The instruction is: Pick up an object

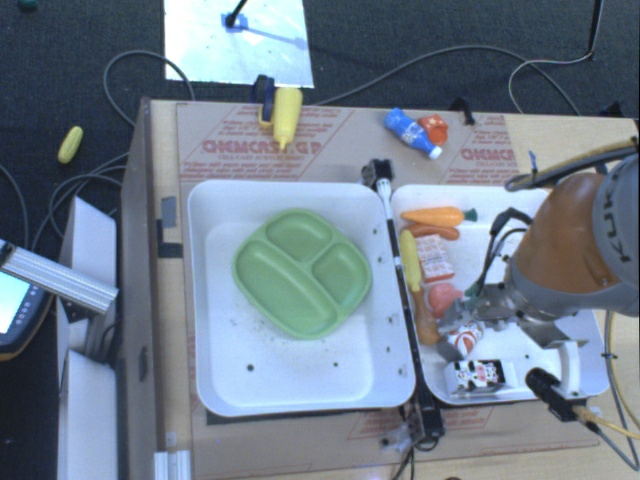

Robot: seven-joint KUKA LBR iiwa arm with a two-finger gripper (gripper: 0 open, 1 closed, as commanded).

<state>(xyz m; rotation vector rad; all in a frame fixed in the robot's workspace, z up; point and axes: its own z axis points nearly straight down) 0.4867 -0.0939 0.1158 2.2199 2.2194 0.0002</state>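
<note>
The right bin (590, 373) holds a heap of toy food along its left side. An orange carrot (432, 215) lies at the top, with a red-and-white box (435, 258) and a long yellow piece (410, 260) below it. A red round piece (441, 296) sits lower down. A small red-and-white object (462, 344) and a black-and-white packet (478, 374) lie near the front wall. My gripper (468, 318) hangs low over the heap, between the red round piece and the red-and-white object, its tips hidden in grey metal.
A green divided plate (302, 272) lies in the left bin (215, 368). On the bench behind the bins are a yellow bottle (286, 113) and a blue bottle (412, 132). Cables trail at the front right corner (575, 408). The arm's body (575, 248) covers the right bin's right half.
</note>
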